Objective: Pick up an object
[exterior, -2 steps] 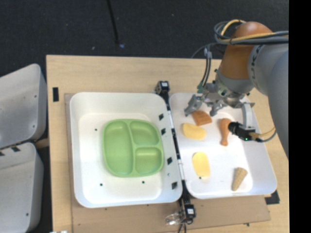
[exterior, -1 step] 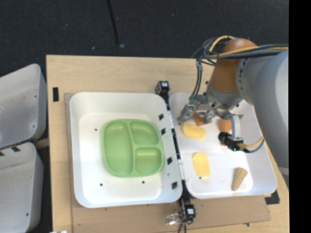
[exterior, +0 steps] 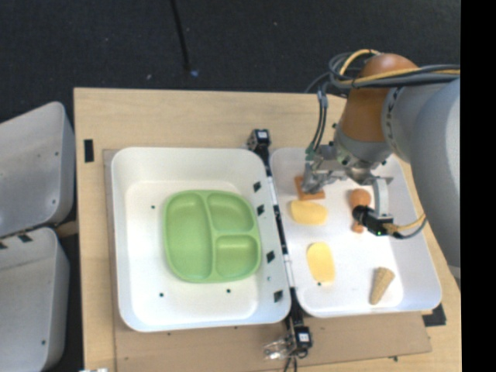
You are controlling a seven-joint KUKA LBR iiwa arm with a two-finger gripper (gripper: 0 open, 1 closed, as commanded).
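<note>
My gripper hangs low over the back left part of the right bin. Directly under it lies a small orange-brown block, partly hidden by the gripper. Just in front of the block is a yellow rounded piece. A second yellow piece lies nearer the front. An orange carrot-like piece with a dark end rests to the right of the gripper. A tan cone sits at the front right.
The left bin holds a green divided plate. A raised divider with black clips separates the two bins. The arm's grey body and cables cover the back right corner of the right bin.
</note>
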